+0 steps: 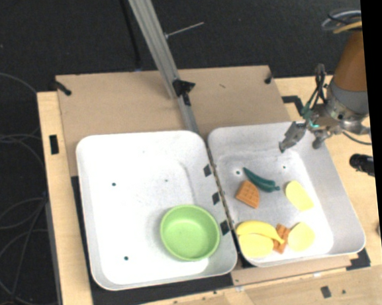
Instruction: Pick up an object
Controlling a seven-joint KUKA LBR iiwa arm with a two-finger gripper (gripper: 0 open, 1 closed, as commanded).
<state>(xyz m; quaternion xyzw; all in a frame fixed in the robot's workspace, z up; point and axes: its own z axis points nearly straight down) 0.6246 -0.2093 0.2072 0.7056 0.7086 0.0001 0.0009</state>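
The gripper [301, 139] hangs with fingers spread and nothing between them above the right bin's [332, 176] far right corner, well apart from the green pod [260, 179], orange waffle [248, 194] and yellow pieces [298, 195] lying below.

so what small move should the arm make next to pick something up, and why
Probably move inward and down toward the dark green curved piece, the nearest item. The gripper sits high at the right white bin's upper right edge with nothing between its fingers, while the objects lie lower in that bin, the small orange waffle-textured block among them.
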